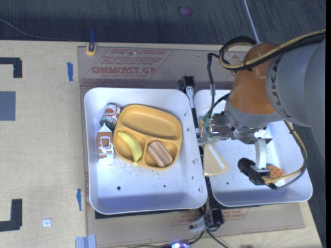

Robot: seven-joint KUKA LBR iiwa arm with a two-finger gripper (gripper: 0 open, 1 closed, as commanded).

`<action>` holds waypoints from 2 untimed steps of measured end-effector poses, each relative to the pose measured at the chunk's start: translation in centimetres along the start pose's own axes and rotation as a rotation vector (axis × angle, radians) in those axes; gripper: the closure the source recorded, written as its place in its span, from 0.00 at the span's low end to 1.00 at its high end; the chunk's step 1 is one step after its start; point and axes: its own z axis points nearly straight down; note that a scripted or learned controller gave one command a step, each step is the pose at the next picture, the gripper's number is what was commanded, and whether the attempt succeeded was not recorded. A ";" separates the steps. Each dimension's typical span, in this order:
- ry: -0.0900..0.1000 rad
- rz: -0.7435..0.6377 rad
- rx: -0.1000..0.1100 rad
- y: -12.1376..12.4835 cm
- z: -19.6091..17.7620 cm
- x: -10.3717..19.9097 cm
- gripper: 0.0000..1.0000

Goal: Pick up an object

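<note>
My gripper [211,129] hangs low over the left side of the right bin [295,190], close to the wall shared with the left bin. The grey arm and its orange band cover much of that bin. Just below the gripper lies a tan wedge-shaped piece [215,161] on the bin floor. A small orange item [275,172] rests near the bin's right front. In the left bin [150,195] stands a yellow divided plate [150,120] holding a banana [130,145] and a sausage [160,153].
A small can [109,115] and an orange-and-white carton [104,142] lie wedged between the plate and the left bin's left wall. A black-and-white pen-like item [189,93] lies along the ridge between the bins.
</note>
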 end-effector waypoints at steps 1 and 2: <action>-0.002 0.000 -0.002 0.0 -1.0 -0.1 1.00; 0.001 0.001 0.004 -4.9 0.0 6.1 1.00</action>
